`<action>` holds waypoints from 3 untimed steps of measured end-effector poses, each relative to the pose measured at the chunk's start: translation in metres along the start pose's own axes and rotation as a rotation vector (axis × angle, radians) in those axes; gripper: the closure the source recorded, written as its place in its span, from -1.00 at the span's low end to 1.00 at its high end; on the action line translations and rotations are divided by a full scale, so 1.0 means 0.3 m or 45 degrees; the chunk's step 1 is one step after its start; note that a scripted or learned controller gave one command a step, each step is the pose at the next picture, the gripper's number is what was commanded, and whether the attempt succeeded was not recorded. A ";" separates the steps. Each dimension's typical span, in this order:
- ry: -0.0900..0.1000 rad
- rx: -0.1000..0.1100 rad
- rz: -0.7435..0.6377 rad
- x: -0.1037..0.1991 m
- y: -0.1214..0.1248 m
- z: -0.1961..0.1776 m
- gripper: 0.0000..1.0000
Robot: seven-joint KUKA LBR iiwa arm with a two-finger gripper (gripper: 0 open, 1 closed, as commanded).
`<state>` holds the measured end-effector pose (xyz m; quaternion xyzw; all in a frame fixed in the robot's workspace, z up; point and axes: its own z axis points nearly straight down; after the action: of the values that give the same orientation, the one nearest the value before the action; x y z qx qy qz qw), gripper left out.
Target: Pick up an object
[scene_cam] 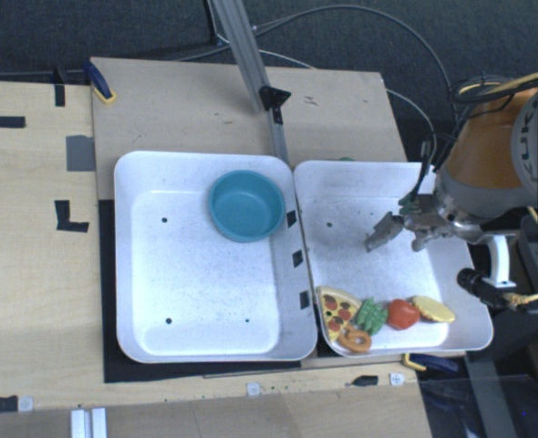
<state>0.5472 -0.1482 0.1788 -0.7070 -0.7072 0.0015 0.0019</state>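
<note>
Gripper (398, 234) at right centre of frame, above right bin (342, 190), fingers spread, nothing between. Along that bin's lower edge: pizza slice (338, 309), green toy (370, 315), tomato (402, 314), yellow toy (432, 309). Blue bowl (246, 205) in left bin (160, 272), upper part. Writing on arm partly visible, unreadable.

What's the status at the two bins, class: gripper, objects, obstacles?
Gripper above right bin, nothing seen between fingers. Toy food, pizza slice to yellow piece, along near wall. Blue bowl in left bin. Nothing blocking.
</note>
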 end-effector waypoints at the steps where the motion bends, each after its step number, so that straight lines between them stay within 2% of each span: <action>1: 0.000 0.000 -0.001 -0.006 0.012 0.147 -1.00; 2: -0.001 -0.007 0.000 -0.005 0.014 0.300 -1.00; 3: -0.003 -0.010 0.001 -0.008 0.015 0.260 1.00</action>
<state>0.5514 -0.1507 0.1009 -0.7072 -0.7070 -0.0003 -0.0016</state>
